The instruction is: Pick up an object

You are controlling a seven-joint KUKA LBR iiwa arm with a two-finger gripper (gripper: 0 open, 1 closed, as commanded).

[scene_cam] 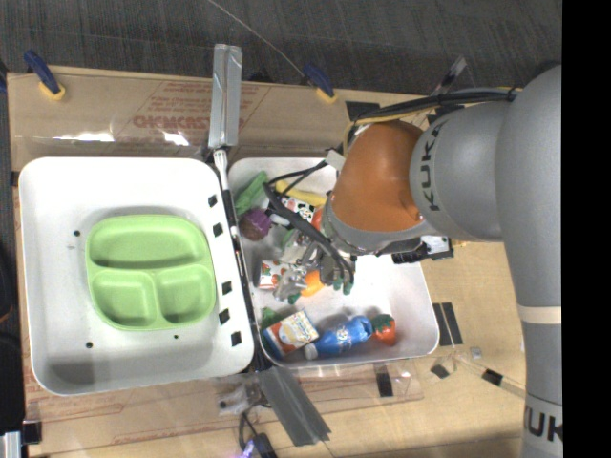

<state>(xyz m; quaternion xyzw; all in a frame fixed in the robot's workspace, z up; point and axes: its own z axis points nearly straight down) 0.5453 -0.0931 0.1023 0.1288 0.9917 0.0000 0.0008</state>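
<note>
We saw the gripper low in the right bin, among the clutter; whether it held anything we could not tell. 1 blue bottle lay just below, long axis running left-right.

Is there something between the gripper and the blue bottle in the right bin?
Nothing visible stands between them. The gripper is above the middle of the right bin, and the blue bottle lies just below it in the view, by the near wall, between an orange-capped bottle and a red piece.
</note>
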